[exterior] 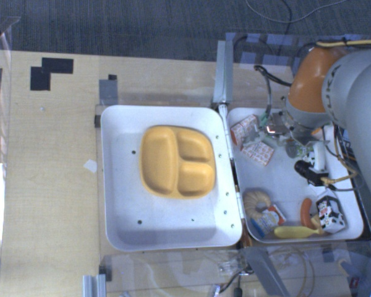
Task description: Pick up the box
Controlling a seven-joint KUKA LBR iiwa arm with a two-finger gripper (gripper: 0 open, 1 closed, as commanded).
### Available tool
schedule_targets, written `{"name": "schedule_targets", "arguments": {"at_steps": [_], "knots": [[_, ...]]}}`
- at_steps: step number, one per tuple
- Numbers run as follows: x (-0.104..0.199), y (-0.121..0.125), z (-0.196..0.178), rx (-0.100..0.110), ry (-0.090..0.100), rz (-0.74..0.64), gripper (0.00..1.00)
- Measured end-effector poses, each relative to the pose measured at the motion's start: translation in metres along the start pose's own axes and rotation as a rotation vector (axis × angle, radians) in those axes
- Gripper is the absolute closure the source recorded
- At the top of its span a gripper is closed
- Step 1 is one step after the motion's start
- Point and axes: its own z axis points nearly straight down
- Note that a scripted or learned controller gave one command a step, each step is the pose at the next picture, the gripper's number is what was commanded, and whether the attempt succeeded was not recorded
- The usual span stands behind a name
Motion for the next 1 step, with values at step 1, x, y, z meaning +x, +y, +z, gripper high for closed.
{"name": "schedule_targets", "arguments": {"at_steps": [1], "knots": [[0.0056,-0.0091,0.0,0.0,-0.003,-0.059,0.0]]}}
